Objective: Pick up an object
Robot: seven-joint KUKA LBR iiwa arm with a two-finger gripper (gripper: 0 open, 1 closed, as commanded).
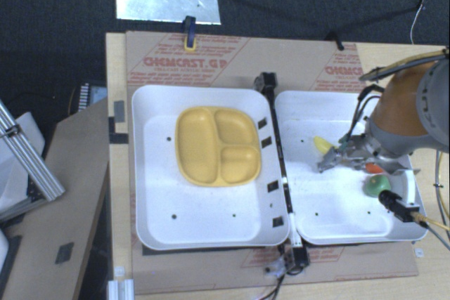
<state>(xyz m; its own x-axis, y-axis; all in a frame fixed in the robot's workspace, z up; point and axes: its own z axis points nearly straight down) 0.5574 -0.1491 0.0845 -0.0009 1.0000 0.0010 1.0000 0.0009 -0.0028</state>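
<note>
The right bin (330,218) holds a small yellow object (321,145) near its middle, a green ball (377,185) toward its right side, and a small orange-red piece (373,168) just above the ball. My gripper (330,162) hangs low over the right bin, just below and right of the yellow object and left of the orange-red piece. I see nothing held in it. The arm's wrist hides part of the bin's right side.
The left bin (158,221) holds a yellow divided plate (216,145) in its upper middle. A black divider strip (275,151) runs between the bins. Both bins rest on a cardboard sheet (211,60). A metal frame (28,158) stands at the far left.
</note>
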